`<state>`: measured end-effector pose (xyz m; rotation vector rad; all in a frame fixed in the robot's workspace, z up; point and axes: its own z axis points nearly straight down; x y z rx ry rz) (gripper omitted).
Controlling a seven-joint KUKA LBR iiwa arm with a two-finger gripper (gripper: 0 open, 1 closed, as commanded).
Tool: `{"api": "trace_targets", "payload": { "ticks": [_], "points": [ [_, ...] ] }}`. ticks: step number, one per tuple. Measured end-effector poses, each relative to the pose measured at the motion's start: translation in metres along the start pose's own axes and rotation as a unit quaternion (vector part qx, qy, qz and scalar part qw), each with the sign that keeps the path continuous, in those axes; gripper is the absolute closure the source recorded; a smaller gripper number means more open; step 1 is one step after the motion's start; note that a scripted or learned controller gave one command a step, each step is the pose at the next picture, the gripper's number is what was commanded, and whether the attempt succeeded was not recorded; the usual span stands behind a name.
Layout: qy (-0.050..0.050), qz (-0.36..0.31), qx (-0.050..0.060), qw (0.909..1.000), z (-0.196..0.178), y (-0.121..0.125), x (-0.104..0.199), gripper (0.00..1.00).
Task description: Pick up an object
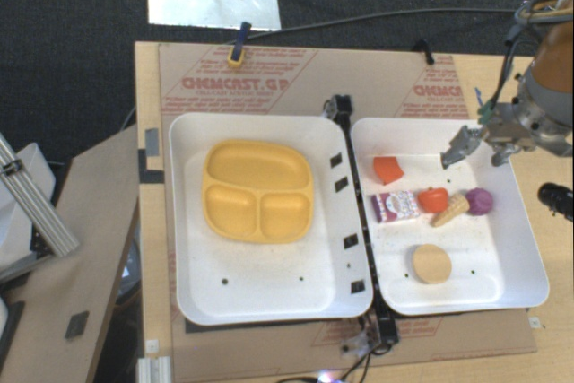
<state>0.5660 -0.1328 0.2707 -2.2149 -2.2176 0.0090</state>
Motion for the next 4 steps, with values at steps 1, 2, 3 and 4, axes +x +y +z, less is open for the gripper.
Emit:
{"api": "trace_targets", "payload": {
  "ticks": [1,2,3,4],
  "points": [
    [-0.001,-0.001,-0.005,1.0000,-0.006,0.002,0.000,0.00],
    [0.000,-0.002,-0.004,1.0000,0.043,0.009,0.008,0.00],
    [0.000,0.000,-0.003,1.0000,0.100,0.000,0.006,0.00],
    [0.000,0.000,-0.003,1.0000,0.158,0.009,0.009,0.00]
  ]
}}
